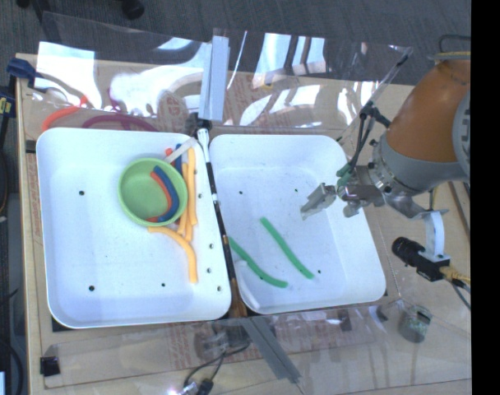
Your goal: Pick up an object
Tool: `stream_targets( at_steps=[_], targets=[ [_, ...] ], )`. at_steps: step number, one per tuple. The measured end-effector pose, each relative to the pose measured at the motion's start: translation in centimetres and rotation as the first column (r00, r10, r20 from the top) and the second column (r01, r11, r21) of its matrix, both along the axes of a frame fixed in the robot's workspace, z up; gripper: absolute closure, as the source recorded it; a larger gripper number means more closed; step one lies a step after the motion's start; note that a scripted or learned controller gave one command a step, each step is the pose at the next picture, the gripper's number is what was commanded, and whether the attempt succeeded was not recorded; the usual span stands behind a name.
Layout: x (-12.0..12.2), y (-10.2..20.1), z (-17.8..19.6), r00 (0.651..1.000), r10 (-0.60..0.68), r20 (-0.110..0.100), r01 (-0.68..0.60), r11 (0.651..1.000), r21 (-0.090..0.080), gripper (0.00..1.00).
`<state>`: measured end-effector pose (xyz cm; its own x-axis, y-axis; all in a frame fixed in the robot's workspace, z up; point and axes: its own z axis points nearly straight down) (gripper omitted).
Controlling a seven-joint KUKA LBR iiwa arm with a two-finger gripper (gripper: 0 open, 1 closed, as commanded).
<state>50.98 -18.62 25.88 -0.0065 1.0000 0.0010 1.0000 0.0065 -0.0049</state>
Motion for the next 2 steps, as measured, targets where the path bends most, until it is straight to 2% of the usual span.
stream_targets(
  at_steps=[1, 2],
  targets=[
    [0.09, 3.07, -15.01, 0.983, -0.182, -0.002, 0.182, 0.983, -0.001, 0.0],
    [0.08, 3.02, -14.04, 0.984, -0.176, -0.004, 0.176, 0.984, -0.003, 1.0]
  ],
)
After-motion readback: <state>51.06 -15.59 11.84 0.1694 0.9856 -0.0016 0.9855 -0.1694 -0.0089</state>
